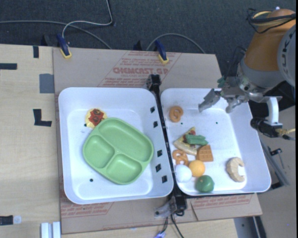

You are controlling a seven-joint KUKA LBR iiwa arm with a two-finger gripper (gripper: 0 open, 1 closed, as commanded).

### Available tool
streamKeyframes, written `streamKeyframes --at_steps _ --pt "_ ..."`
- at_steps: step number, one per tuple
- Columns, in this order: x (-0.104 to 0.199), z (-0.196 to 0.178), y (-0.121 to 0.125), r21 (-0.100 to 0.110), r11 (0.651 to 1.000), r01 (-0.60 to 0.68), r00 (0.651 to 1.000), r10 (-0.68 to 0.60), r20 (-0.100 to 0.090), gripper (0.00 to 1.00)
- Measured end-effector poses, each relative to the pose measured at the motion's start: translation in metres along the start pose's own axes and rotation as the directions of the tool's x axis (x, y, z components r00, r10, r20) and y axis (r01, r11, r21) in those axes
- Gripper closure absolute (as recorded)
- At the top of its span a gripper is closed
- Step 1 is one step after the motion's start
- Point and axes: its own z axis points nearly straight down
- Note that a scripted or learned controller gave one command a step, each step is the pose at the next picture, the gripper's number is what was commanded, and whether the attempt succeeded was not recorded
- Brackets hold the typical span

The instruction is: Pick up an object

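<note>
In the camera view, the gripper (220, 103) is seen above the far part of the right bin (248, 148), its jaws spread apart with nothing between them. The nearest candidate, a small brown pretzel (176, 114), lies flat just to the left of the jaws, apart from the food cluster (193, 148) nearer the front. Being roundish, it shows no clear long axis, so no heading can be read. A straight descent would likely close on bare bin floor; a leftward shift risks striking the divider (161, 133). The thin pretzel could slip from the jaws.
</note>
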Motion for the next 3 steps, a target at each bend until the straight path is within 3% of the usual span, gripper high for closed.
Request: streamKeyframes --at_steps 1,2,3 --pt "0.029 0.084 -0.016 0.002 1.000 0.000 1.000 0.000 -0.001 0.00" --pt "0.038 0.141 -0.018 -0.003 1.000 -0.001 1.000 0.001 0.000 0.00" --pt "0.036 0.141 -0.012 -0.002 1.000 -0.001 1.000 0.001 0.000 0.00"
